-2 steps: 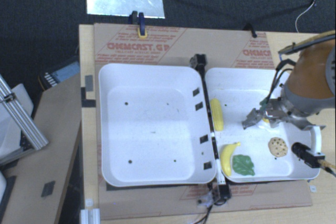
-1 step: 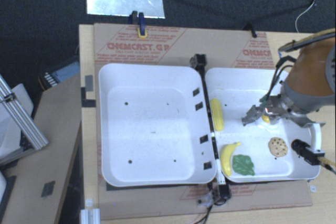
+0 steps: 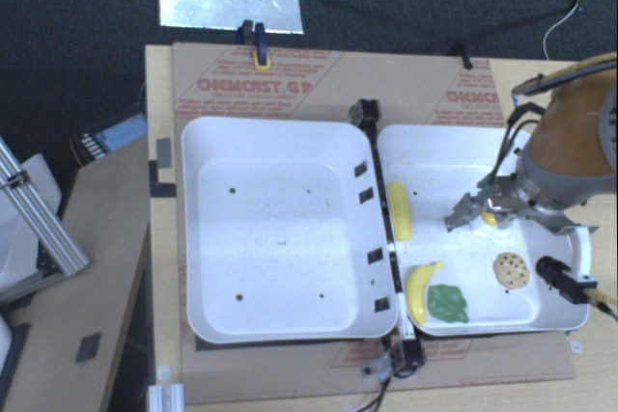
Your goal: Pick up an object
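Note:
My gripper (image 3: 467, 210) hangs low over the middle of the right bin (image 3: 439, 145), reaching in from the right. A small yellow object (image 3: 490, 218) shows right beside it, partly hidden by the gripper body; I cannot tell whether it is held. Along the bin's left wall lies a long yellow piece (image 3: 398, 210). A banana (image 3: 420, 289) lies at the front left of the bin, with a green leafy item (image 3: 447, 303) touching it. Right of these, near the front, sits a round speckled cookie (image 3: 510, 270).
The left bin (image 3: 198, 207) stands beside the right one, separated by a ridge with black clips (image 3: 372, 198). Both rest on a cardboard sheet (image 3: 319, 77). The grey and orange arm (image 3: 575, 145) covers the right bin's far right side.

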`<state>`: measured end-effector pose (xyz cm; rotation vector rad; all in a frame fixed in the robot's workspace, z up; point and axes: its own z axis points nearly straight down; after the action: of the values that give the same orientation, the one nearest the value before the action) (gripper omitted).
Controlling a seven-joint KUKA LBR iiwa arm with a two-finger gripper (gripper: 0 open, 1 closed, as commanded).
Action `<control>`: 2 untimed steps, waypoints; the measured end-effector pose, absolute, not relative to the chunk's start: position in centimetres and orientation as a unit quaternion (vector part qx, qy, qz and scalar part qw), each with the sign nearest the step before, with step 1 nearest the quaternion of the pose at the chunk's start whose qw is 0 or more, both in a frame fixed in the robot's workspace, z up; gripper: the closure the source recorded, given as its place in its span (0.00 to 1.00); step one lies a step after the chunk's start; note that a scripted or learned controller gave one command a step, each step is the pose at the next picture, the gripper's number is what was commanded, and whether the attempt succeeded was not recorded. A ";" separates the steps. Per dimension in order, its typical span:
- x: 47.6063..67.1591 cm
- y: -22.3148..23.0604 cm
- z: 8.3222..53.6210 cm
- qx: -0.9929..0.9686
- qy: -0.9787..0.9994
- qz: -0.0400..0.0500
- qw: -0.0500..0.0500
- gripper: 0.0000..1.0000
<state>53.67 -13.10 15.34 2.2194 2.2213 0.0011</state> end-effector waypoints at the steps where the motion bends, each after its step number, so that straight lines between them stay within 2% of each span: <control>1: 53.7 -13.1 15.3 0.707 0.707 0.000 0.001 0.00; 2: 53.7 -13.1 15.3 0.707 0.707 0.000 0.001 0.00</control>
<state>53.67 -13.10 15.33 2.2194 2.2213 0.0011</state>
